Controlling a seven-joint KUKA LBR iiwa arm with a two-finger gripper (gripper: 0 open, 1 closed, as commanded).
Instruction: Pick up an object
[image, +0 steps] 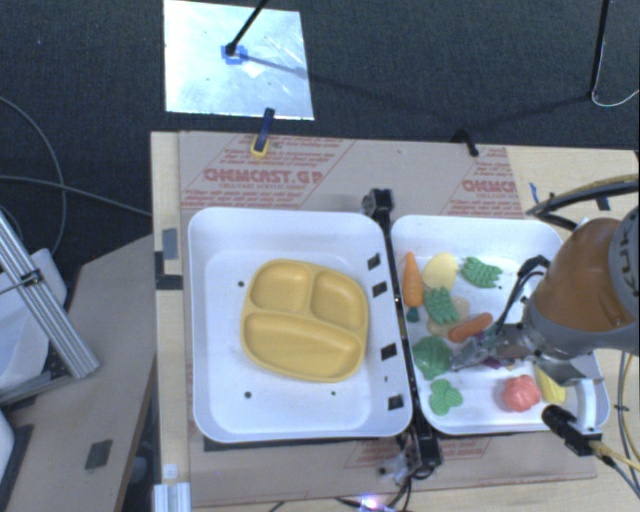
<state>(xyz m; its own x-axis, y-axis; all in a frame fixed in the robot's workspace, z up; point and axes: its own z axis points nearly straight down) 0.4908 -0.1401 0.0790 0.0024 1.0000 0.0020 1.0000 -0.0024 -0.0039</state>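
Approach step: gripper low over veg pile, lower right bin. Pincer state: can't tell. Next needs a clean close on one item, e.g. sausage.

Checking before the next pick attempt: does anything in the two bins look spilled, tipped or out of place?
Nothing stands out. The yellow divided plate lies flat in the left bin; the toy foods sit loose inside the right bin, none over the rim.

arm: grey, orange band above wrist, reaches in from the right, low over the right side | wrist: bent toward the left | gripper: points left, finger state unclear
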